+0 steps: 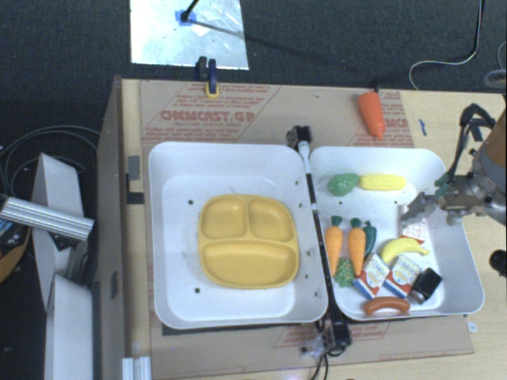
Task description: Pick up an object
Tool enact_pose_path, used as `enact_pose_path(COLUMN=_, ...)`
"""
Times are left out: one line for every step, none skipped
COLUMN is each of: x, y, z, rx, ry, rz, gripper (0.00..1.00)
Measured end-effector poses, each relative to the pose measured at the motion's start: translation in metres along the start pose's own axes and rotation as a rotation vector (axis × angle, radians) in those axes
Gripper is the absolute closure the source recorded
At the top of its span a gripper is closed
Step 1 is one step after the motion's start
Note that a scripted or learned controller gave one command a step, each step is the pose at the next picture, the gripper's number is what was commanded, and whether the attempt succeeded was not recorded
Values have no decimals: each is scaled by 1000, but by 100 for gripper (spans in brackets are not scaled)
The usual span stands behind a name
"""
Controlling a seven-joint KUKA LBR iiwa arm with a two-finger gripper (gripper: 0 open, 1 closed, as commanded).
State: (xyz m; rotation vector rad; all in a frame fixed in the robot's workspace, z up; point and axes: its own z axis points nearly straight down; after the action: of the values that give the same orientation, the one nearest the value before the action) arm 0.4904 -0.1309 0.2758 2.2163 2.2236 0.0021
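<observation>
Your bench (238, 105) bears two bins: the left bin (170, 172) holds a yellow tray (248, 241), and the right bin (459, 291) holds corn (383, 183), two carrots (345, 244), a banana (402, 248), a sausage (386, 306) and small cartons (390, 274). You see the gripper (417, 209) low over the right bin's right side, above the banana, fingers spread on nothing. Whatever sits under the gripper is hard to make out.

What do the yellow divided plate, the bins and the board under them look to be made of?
The divided plate looks like moulded plastic, matte yellow, with soft rounded compartment edges. The left bin and right bin seem thin white plastic, smooth with a slight sheen and rounded rims. The board looks like brown cardboard, dull, with red printed lettering.
</observation>
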Motion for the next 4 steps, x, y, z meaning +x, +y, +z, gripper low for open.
enact_pose_path(x=63, y=23, z=93, rx=4, ry=1, rz=1, gripper=0)
enact_pose_path(x=36, y=40, z=190, rx=-6, ry=-9, rz=7, gripper=0)
enact_pose_path(x=-10, y=11, z=191, rx=1, ry=-1, rz=3, gripper=0)
enact_pose_path(x=1, y=-2, z=191, rx=1, ry=1, rz=3, gripper=0)
